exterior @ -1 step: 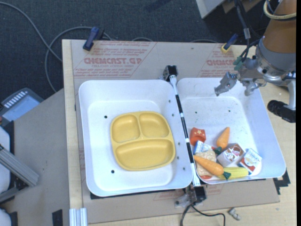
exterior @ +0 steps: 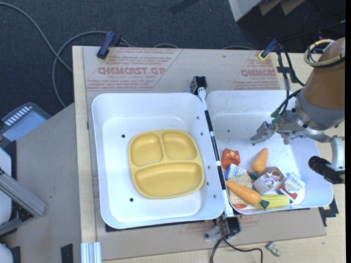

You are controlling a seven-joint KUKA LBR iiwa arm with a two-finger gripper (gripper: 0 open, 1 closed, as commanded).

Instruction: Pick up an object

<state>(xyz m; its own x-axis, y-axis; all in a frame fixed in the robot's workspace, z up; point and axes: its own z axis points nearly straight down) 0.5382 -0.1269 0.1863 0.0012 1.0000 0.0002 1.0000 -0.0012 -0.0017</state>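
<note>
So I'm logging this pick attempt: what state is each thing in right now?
Gripper: above the right bin, nothing visibly held.
Yellow tray: upright in the left bin, compartments bare.
Small carrot: lying tilted, untouched.
Large carrot: lying in the food pile.
Right bin: food heaped at its near end.

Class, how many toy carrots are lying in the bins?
2. One carrot lies in the right bin below the arm; another carrot lies near its front edge. More may hide under the pile.

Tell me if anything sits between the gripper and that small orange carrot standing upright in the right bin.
Nothing visible does. The gripper hovers over bare white floor of the right bin, and the small orange carrot lies just below it in the camera view, at the upper edge of the toy pile, with no object between them.
</note>
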